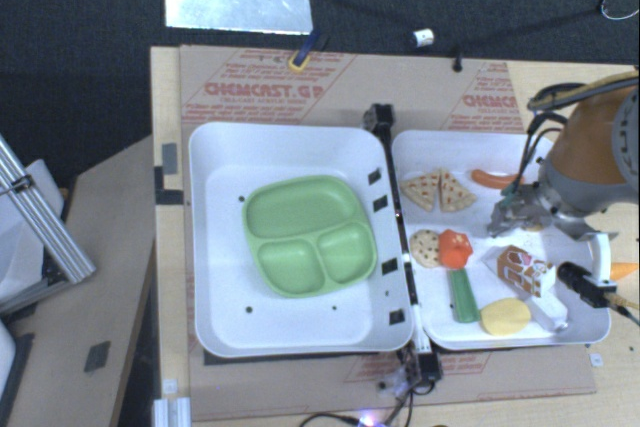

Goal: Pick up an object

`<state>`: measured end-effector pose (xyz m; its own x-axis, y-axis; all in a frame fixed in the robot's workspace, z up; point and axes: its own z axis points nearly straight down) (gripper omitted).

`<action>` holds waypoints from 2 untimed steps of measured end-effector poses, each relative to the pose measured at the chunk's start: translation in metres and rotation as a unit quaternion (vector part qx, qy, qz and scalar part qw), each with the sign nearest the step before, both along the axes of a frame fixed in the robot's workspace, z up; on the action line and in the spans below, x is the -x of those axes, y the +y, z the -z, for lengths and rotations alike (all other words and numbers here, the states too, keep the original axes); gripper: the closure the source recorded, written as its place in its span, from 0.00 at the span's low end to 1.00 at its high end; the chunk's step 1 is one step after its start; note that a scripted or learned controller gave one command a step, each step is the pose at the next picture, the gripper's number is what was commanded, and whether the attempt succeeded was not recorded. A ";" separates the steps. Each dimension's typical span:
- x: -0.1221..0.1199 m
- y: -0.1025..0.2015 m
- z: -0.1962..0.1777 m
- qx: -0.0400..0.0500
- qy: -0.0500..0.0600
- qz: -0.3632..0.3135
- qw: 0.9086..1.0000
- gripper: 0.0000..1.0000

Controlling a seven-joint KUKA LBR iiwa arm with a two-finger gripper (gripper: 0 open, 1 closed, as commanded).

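The right bin (pixel 425 333) holds several toy foods. Two tan wedge slices (pixel 438 190) and an orange sausage (pixel 488 179) lie at its far side. A round cookie (pixel 424 246) and a red tomato (pixel 455 248) sit mid-left, touching. Toward the near side are a green stick (pixel 462 296), a yellow lemon (pixel 505 316) and a brown-and-white block (pixel 522 268). My gripper (pixel 508 215) hangs low over the bin's middle right, between the sausage and the brown-and-white block. Nothing shows held in it.
The left bin (pixel 215 215) carries a green divided plate (pixel 305 235). Black clips (pixel 390 265) line the seam between the bins. The grey arm with its orange band (pixel 590 140) covers the right bin's far right corner. A small orange piece (pixel 622 269) lies at the right edge.
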<state>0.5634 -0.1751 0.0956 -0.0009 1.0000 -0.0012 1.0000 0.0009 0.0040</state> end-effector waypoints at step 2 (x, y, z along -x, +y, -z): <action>-0.007 -0.011 -0.100 0.001 -0.001 -0.001 1.000 1.00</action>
<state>0.5708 -0.1857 0.1957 -0.0033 1.0000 -0.0026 1.0000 0.0033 0.0068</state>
